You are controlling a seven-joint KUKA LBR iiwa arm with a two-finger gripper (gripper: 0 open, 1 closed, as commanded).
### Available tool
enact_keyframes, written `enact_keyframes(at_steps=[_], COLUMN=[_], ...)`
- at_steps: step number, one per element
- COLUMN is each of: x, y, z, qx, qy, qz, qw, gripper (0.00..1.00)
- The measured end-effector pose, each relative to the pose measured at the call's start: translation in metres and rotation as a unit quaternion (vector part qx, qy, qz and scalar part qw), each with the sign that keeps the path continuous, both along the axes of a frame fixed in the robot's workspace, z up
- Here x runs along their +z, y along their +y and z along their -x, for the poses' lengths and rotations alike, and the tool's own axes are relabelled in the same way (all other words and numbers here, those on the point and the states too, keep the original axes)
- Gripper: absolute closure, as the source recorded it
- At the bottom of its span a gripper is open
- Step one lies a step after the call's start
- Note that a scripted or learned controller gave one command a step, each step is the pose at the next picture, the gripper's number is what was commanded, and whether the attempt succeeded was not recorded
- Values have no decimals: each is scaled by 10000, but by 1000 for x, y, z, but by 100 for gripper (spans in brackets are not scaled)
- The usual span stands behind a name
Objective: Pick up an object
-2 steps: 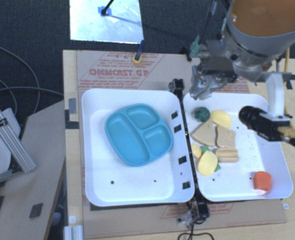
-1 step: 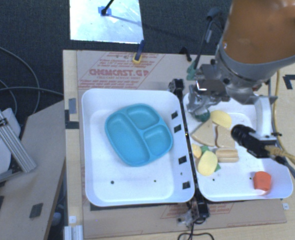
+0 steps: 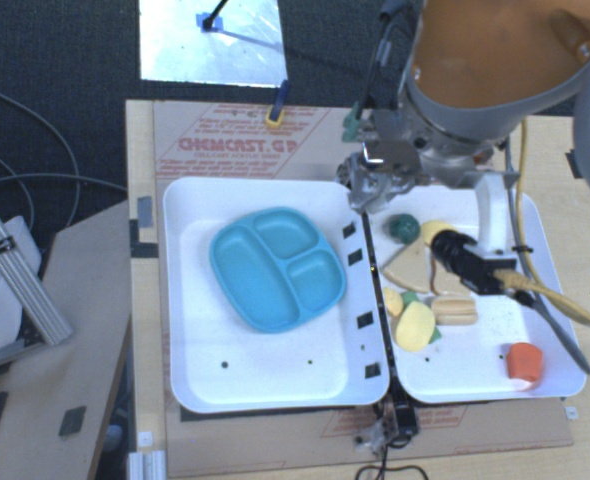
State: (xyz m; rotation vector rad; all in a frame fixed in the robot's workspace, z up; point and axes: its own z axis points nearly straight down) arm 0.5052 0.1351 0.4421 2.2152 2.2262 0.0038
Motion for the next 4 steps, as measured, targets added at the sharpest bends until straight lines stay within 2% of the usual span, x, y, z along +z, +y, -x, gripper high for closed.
enact_keyframes(at_steps=[1, 2, 3, 4], x=[-167, -249, -170, -78], y=[-41, -45, -17, -5], z=[21, -126, -84, 3], qx=[-44, -15, 9, 14], qy=[87, 6, -17, -25], qz=[26, 16, -11, -21], qw=[9999, 10000, 10000, 10000], gripper=[100, 100, 100, 100])
